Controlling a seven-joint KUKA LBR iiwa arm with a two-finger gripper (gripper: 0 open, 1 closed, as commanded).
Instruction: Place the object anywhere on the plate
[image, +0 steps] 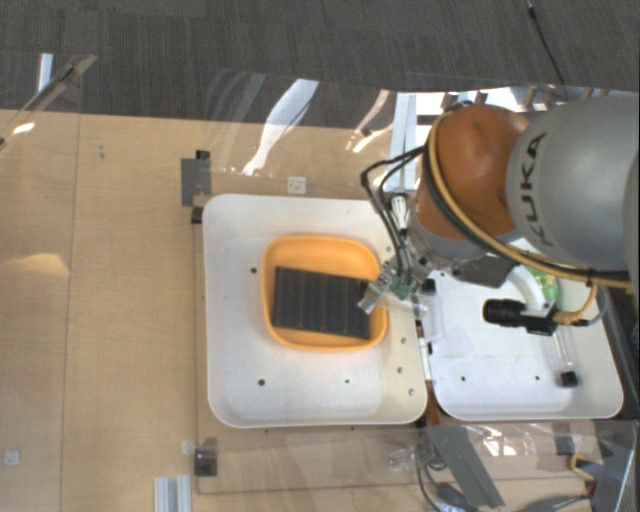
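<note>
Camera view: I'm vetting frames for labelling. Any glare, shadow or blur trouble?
Camera view: white glare streaks lie on the clear sheet behind the left bin; the plate and dark slab are evenly lit and sharp; the near arm looms large over the right bin.

A robotics lab. A grey KUKA arm looms above and right of the claw, with black cables looping just above it. Two white bins sit side by side on a pale wooden counter. Metal brackets stand left of the claw, and grey carpet lies beyond.
</note>
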